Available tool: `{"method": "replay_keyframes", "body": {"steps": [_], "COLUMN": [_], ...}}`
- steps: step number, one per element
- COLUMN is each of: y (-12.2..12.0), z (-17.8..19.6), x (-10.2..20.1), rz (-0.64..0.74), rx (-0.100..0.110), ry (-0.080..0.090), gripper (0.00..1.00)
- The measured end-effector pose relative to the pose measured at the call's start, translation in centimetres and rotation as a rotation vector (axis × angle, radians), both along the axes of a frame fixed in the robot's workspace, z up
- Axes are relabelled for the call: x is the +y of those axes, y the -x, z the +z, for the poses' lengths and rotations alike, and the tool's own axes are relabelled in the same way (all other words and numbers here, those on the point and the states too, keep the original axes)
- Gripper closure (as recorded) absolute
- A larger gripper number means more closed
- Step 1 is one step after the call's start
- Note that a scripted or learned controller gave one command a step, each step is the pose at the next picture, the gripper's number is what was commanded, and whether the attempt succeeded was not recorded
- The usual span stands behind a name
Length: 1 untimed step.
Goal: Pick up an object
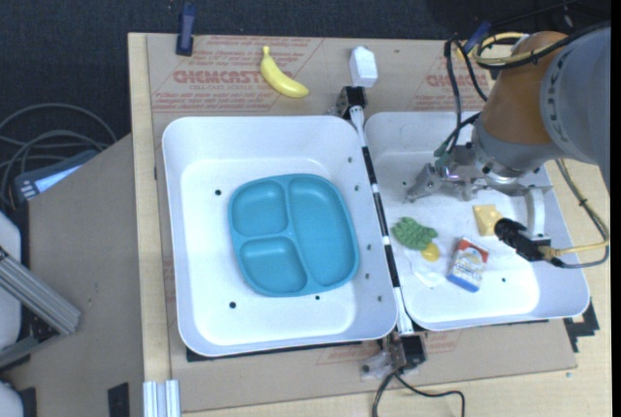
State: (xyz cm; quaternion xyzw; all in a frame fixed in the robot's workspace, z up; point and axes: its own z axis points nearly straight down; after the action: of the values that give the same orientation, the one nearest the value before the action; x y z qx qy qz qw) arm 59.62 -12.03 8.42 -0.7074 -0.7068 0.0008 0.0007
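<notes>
The right bin (553,294) holds several small objects: a green leafy piece (414,232), a small yellow piece (431,251), a pale yellow block (487,214) and a red, white and blue packet (468,265). My gripper (434,182) hangs low over the upper left part of this bin, under the grey arm with its orange band (519,95). It is above and slightly right of the green piece, and nothing shows in its grasp.
A blue divided plate (291,233) lies in the left bin (194,163). A yellow banana (281,76) and a small white item (364,66) lie on the bench behind the bins. A black plug with a cable (519,239) hangs beside the yellow block.
</notes>
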Motion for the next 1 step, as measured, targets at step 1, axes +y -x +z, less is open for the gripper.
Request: {"method": "replay_keyframes", "body": {"steps": [1], "y": [4.8], "z": [0.02], "x": [-4.24], "rz": [-0.001], "rx": [0.0], "ry": [0.0], "gripper": [0.0]}}
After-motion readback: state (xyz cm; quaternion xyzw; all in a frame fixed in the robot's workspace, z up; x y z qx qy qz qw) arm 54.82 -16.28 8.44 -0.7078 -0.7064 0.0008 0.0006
